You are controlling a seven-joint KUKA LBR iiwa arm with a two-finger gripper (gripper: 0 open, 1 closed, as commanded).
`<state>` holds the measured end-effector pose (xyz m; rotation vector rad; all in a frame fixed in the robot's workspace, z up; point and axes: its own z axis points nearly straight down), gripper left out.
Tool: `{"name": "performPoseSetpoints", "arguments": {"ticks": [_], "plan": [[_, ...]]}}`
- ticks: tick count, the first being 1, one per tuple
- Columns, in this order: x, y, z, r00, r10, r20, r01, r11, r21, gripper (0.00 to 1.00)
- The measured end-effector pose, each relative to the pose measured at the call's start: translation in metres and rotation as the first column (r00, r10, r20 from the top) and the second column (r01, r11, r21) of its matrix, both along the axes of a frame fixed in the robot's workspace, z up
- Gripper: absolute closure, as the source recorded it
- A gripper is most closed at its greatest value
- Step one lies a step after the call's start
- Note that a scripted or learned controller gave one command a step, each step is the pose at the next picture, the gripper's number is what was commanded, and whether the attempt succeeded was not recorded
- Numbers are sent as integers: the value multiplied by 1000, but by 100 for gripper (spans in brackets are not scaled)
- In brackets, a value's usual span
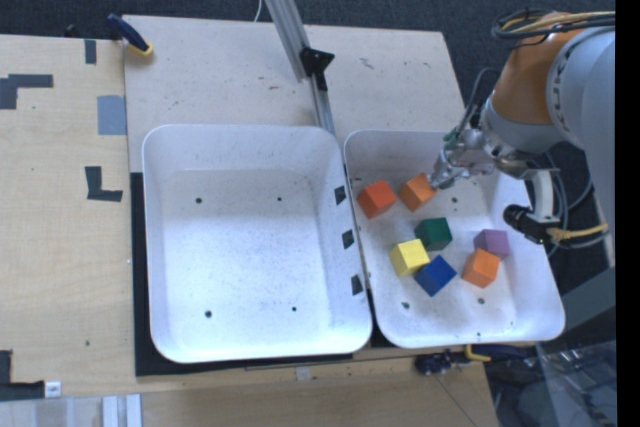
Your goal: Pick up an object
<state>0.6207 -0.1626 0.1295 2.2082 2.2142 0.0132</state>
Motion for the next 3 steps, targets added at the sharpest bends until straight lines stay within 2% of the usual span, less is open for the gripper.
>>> {"name": "performPoseSetpoints", "arguments": {"ticks": [1, 2, 3], "plan": [[1, -4, 43, 1000, -1, -13, 1, 1000, 3, 100], [2, -4, 97, 1000, -1, -11, 1, 1000, 3, 100], [-15, 41, 89, 1000, 2, -18, -2, 1000, 5, 100]]}}
